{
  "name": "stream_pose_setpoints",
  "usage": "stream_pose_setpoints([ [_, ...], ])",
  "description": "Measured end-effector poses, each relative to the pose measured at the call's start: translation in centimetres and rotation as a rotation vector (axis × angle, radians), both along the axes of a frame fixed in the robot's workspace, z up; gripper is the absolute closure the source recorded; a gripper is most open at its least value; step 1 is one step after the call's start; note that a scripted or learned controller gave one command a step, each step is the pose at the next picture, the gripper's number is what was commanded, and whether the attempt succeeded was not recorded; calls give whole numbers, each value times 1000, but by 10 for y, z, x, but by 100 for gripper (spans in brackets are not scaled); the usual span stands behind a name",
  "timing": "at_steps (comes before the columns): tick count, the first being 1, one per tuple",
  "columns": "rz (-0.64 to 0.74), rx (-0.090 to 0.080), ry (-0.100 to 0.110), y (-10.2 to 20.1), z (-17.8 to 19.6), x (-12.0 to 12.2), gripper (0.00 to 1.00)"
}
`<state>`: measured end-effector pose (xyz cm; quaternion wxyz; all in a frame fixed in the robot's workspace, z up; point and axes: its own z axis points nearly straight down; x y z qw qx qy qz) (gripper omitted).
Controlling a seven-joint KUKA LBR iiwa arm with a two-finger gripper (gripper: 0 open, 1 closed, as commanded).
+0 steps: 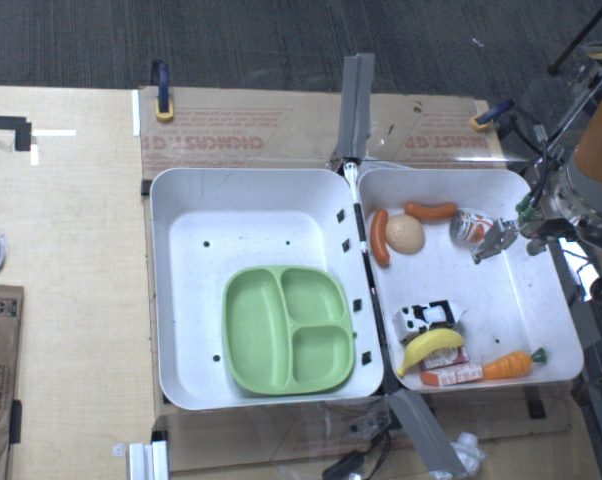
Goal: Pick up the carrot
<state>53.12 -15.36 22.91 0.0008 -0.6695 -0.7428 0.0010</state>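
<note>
Seen from above at a slant: two shallow white bins side by side on the bench, left bin (pixel 181 268) and right bin (pixel 541 298).

Landmark: the carrot (pixel 509 365), orange with a green stub at its right end, lying flat near the right bin's front right corner, free of any grip. Just left of the carrot, touching or nearly so, a small red and white box (pixel 451 375). Further left and slightly behind, a yellow banana (pixel 430 346), partly over a black and white carton (pixel 426 317). Well behind the carrot, toward the far wall, a red and white can (pixel 470 228) on its side, an orange sausage (pixel 431 209), a tan egg-shaped ball (pixel 405 234) and a second red sausage (pixel 380 237) close to the bin's left wall.

Gripper (pixel 494 242) well behind the carrot, just beside the can's right side, reaching in from the right under the grey arm (pixel 566 208). Fingers small and blurred; open or closed cannot be told, and nothing seen held between them.

Far left of the carrot, in the left bin, a green divided plate (pixel 288 328) with three compartments.
</note>
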Motion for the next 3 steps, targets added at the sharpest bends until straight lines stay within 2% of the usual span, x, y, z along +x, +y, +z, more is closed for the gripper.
stream_pose_setpoints([
  [1,321,1,-1,15,-67,-54,0],
  [2,389,0,-3,13,4,-34,0],
  [3,316,1,-1,12,-82,-54,0],
])
